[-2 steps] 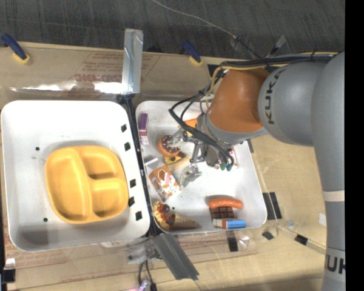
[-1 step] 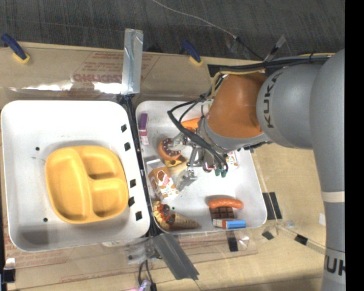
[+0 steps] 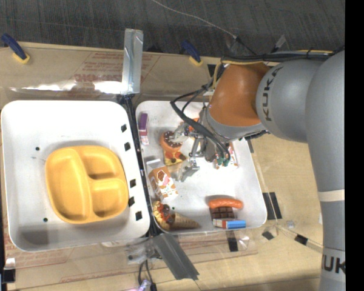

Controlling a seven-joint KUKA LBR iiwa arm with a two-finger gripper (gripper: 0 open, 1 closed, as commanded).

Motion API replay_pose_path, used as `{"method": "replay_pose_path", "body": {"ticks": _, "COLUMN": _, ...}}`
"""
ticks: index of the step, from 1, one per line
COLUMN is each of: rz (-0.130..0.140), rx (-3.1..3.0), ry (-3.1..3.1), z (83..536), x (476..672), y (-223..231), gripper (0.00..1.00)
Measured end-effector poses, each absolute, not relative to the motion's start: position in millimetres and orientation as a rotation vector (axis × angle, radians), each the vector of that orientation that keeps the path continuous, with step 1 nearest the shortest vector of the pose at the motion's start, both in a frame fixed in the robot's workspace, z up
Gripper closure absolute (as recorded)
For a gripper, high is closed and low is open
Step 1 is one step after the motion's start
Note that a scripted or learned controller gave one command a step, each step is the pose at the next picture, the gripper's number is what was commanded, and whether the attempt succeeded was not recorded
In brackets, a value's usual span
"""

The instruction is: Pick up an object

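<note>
One camera watches me, fixed above the bench (image 3: 170,71) and looking down at a slant. It sits far enough back to take in both white bins whole: the left bin (image 3: 18,132) fills the left half of the frame, the right bin (image 3: 252,180) sits at centre. Dark floor runs along the top edge. My arm (image 3: 291,96) enters from the frame's right, crossing the upper right and looming large there.
</note>
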State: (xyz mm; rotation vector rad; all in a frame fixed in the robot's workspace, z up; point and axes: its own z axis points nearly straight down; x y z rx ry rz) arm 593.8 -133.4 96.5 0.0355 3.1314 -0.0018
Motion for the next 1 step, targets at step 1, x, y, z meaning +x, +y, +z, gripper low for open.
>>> {"method": "replay_pose_path", "body": {"ticks": 1, "rz": -0.020, "rx": 0.466, "ry": 3.098, "z": 97.5, "x": 593.0, "y": -105.7, "gripper": 0.00}}
